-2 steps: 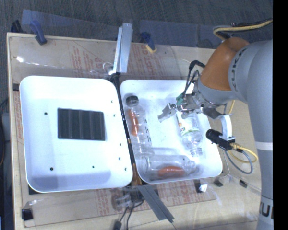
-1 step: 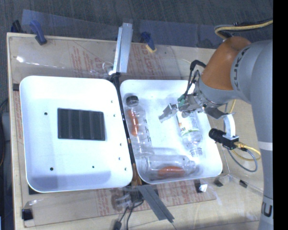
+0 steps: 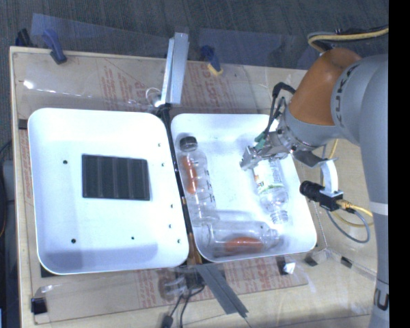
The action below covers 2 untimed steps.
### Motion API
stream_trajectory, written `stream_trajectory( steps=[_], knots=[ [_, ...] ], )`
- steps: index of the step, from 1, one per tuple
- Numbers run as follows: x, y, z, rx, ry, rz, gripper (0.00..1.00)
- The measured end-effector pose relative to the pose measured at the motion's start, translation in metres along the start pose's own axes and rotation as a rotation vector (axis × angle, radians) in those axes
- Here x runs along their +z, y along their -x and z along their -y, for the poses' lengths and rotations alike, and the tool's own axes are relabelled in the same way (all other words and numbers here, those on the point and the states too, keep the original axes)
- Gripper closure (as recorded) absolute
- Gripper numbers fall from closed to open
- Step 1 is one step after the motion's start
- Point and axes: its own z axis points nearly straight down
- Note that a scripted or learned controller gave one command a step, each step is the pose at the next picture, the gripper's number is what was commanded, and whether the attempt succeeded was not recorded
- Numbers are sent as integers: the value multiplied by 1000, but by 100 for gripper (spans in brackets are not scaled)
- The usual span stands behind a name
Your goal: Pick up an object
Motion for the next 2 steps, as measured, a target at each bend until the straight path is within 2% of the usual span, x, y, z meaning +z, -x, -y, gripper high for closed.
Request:
stream_trajectory(
  steps=[1,2],
  knots=[
    [0,0,0,0,0,0,0],
    [24,2,-4,-46,1,0,0]
  ],
)
